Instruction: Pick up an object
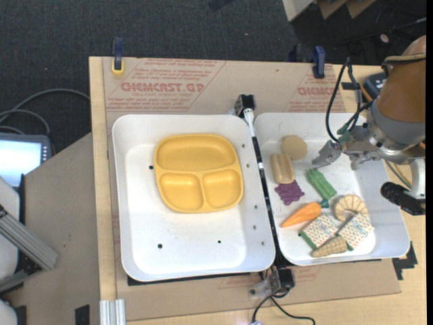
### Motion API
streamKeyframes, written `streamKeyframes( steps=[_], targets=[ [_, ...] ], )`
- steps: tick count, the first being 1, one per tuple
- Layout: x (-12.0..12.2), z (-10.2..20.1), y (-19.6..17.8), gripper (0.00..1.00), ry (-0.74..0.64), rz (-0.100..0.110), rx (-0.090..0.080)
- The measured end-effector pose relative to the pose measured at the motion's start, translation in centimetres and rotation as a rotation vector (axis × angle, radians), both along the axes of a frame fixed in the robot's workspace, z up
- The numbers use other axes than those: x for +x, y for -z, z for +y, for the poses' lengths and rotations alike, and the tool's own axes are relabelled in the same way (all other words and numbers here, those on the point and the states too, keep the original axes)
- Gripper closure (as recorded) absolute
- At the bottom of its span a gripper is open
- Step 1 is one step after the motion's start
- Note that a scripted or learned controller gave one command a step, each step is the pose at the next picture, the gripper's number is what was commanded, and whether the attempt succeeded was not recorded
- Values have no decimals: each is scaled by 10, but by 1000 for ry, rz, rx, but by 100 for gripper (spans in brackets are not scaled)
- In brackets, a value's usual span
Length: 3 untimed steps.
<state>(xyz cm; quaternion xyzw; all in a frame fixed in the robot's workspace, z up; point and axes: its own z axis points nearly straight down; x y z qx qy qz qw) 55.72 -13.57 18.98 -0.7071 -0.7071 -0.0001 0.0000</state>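
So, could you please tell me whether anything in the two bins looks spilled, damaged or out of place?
Nothing stands out. The yellow divided plate lies flat in the left bin, slightly askew. The toy foods, including the carrot and green piece, lie loosely clustered in the right bin.

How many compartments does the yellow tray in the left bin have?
3. The yellow tray has one wide compartment across its far side and two smaller ones on the near side, one left and one right.

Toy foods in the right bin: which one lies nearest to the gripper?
The green vegetable, just below-left of the gripper. The round beige piece and orange carrot lie farther away.
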Motion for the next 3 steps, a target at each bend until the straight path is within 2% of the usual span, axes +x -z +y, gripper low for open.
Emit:
streamKeyframes(
  steps=[1,2,3],
  targets=[
    [8,-3,109,0,2,1,2],
    [9,-4,94,100,1,-5,-2],
    [-6,54,0,100,-6,-7,0]
  ],
)
